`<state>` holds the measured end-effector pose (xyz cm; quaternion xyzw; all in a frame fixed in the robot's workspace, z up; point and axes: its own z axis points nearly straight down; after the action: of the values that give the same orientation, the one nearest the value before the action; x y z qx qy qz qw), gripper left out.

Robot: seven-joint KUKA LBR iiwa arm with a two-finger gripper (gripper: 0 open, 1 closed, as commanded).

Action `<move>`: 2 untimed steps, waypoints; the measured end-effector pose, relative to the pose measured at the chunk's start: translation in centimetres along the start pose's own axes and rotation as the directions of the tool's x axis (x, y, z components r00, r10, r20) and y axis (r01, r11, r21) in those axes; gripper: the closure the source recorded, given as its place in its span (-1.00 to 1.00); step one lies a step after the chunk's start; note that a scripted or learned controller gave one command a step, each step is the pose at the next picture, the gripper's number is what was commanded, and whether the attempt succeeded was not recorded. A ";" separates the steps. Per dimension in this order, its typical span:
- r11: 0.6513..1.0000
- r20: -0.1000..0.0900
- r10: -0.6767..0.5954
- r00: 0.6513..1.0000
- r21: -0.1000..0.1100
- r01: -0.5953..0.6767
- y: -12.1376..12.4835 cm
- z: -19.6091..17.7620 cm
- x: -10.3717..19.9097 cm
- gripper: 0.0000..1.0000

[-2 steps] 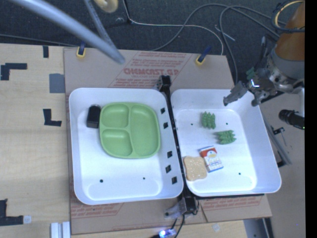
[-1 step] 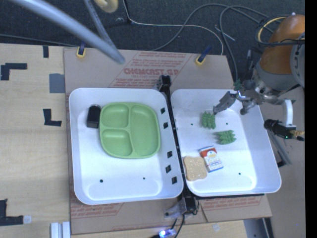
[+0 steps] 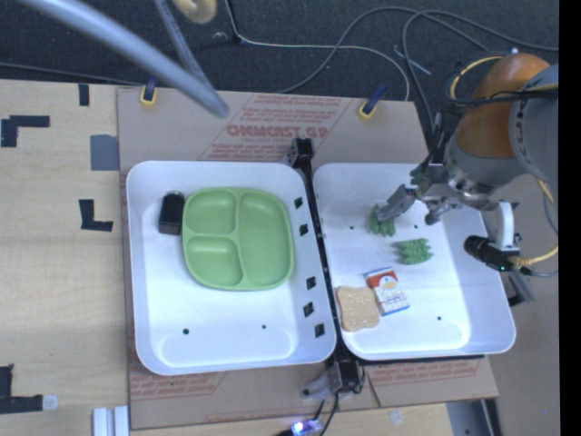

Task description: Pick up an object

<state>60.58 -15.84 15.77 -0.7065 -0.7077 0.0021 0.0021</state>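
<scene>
In the right bin (image 3: 472,325) lie two green leafy toy pieces: one (image 3: 381,222) toward the bin's upper middle, the other (image 3: 415,252) just below and right of it. Lower down are a small red-and-white box (image 3: 388,291) and a tan bread slice (image 3: 357,307) side by side. My gripper (image 3: 415,211) hangs over the upper part of this bin, open, with its fingers spread wide. The left fingertip (image 3: 394,206) is right at the upper green piece. Nothing sits between the fingers.
The left bin (image 3: 154,334) holds a green divided plate (image 3: 239,239) and a small black object (image 3: 171,213) at its left. A black divider strip (image 3: 311,243) separates the bins. Cables (image 3: 381,34) trail across the dark floor behind.
</scene>
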 end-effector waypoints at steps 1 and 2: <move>1.000 0.000 0.000 1.000 0.000 0.000 0.0 6.5 0.3 -1.00; 1.000 0.000 -0.001 1.000 -0.003 0.001 0.1 5.1 0.3 1.00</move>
<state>60.65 -15.51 10.68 -0.7060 -0.7082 0.0011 0.0010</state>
